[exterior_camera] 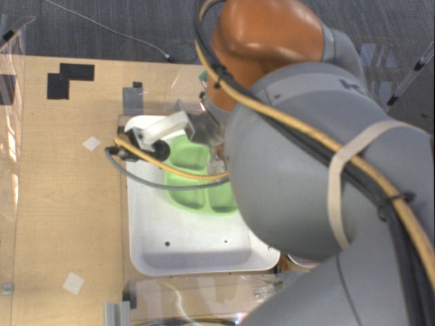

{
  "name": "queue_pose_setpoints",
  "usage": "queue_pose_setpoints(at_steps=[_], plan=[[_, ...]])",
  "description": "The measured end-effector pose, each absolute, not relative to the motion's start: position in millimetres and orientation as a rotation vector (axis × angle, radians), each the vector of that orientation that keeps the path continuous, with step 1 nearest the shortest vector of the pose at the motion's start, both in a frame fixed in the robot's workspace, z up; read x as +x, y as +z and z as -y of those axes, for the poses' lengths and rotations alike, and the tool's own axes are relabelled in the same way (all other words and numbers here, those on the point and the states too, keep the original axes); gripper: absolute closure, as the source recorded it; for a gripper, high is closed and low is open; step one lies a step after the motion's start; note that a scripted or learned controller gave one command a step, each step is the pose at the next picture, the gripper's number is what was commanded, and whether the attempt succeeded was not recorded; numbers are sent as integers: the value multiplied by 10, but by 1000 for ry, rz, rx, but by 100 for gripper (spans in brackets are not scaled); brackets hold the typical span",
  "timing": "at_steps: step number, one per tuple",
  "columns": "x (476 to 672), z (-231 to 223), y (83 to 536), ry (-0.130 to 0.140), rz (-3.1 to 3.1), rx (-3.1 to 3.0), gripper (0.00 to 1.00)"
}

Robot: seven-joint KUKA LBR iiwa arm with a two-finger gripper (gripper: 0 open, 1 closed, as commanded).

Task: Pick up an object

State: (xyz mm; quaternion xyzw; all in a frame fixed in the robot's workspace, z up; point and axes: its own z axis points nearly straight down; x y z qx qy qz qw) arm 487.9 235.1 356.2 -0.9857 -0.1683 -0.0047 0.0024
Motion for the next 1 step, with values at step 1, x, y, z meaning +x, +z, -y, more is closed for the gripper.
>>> queue_pose_setpoints(at_steps=[1], plan=[[4875, -2327, 2753, 2, 314, -3128, 100]])
